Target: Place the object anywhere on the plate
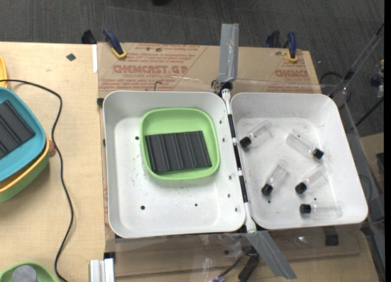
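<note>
- Two shallow white bins side by side on a tan tabletop [43,213], left bin [122,213] and right bin [342,152] touching along a dark centre seam.
- In the left bin: a green square plate [179,122], toward the back half, with a dark ribbed insert [178,151] lying flat in its well.
- In the right bin: five small clear vials with black caps, lying scattered and apart from each other — one near the seam [253,135], one toward the right wall [305,144], one near the middle [274,179], one just right of that [310,180], one by the front wall [317,207].
- None of the vials on the plate; all in the other bin.
- Behind the bins: brown cardboard [159,64] printed in red, partly legible as "CHEMCAST G.P", repeated at far right but cut off; held by blue-and-yellow clamps [114,43].
- Strip of grey tape [228,55] standing up behind the seam.
- At the left edge: stacked teal and green trays [24,152], black cable [61,171] curving across the tabletop.
- State of the hand: cannot tell.
</note>
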Controlling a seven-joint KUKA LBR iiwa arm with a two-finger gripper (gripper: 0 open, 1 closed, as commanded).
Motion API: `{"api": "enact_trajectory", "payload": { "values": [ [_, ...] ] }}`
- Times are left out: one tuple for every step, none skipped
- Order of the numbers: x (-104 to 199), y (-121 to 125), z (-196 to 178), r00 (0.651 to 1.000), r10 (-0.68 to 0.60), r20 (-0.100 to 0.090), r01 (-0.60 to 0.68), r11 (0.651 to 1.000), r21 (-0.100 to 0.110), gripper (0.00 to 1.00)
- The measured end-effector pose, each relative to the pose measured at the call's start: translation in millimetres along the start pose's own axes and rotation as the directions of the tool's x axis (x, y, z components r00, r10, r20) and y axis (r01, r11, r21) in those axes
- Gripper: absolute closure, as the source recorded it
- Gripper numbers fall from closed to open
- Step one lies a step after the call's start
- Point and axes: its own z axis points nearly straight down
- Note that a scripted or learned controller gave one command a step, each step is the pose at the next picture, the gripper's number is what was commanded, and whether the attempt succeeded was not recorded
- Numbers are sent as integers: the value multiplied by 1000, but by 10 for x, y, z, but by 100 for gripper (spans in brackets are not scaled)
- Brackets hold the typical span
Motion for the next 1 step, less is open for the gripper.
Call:
{"api": "enact_trajectory", "payload": {
  "values": [
    [133, 24, 446, 1000, 2, 0, -2, 1000, 0, 0]
  ]
}}
